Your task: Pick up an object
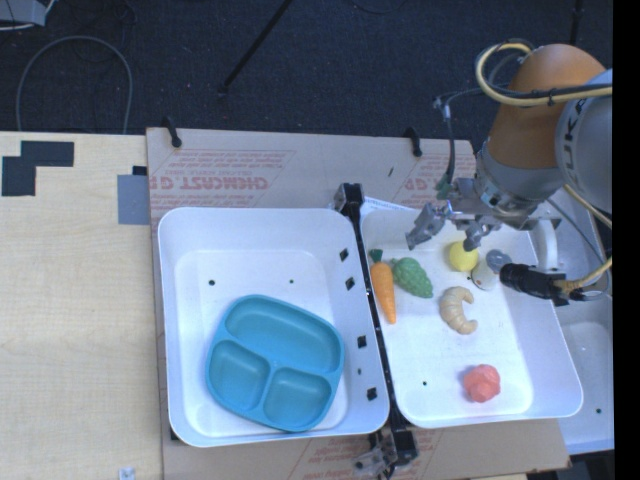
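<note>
Right bin (540, 393): it is sitting on the desk (80, 318) and holding all the loose pieces, spread apart from one another, which is probably leaving room for fingers to come down around any one of them.
Carrot (384, 291): lying lengthwise along the bin's left wall, just beside a green leafy vegetable (413, 277); the two are looking close enough to be touching.
Lemon (462, 257): a small yellow piece lying near the bin's far side, right below the tool, so it is looking like the likeliest pick.
Croissant (459, 309): resting near the middle of the bin, apart from the lemon.
Red piece (481, 383): sitting alone toward the near corner, well apart from the rest.
Left bin (185, 268): carrying a blue divided plate (274, 361) lying flat.
Tool (452, 226): its two fingers are standing spread apart, with nothing between them; it is hanging over the far part of the right bin, above and just left of the lemon.
Arm (535, 118): reaching in from the right, its orange band bending over the bin's far right corner and the wrist pointing down and leftward toward the pieces.
Task stage: judging from this, the pick is not yet being made; nothing is being gripped.
</note>
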Controlling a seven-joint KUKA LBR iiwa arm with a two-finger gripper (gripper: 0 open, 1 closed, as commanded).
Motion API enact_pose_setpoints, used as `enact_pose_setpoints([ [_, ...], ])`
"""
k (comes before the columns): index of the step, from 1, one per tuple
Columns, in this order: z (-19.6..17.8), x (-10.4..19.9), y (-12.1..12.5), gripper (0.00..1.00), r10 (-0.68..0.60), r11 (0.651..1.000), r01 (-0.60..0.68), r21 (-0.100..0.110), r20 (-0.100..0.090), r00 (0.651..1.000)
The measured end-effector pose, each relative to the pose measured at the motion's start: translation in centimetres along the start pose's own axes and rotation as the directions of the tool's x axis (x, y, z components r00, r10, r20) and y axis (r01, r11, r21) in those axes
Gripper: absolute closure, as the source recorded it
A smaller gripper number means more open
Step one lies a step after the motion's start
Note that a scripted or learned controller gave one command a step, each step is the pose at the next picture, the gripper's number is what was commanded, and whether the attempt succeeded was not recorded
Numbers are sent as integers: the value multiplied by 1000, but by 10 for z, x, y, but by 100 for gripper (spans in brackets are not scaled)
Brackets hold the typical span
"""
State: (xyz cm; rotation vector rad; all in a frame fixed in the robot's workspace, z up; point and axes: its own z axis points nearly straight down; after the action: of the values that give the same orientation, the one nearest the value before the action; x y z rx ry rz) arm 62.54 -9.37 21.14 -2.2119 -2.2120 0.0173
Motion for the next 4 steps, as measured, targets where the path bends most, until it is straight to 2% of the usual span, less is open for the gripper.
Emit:
enact_pose_setpoints([
  [1, -9, 0, 2, 0, -2, 1000, 2, -13, 1, 1000],
  [3, 95, -8, -8, 0, 0, 1000, 0, -13, 1, 1000],
  [4, 121, -13, -6, 0, 6, 1000, -6, -23, 12, 1000],
])
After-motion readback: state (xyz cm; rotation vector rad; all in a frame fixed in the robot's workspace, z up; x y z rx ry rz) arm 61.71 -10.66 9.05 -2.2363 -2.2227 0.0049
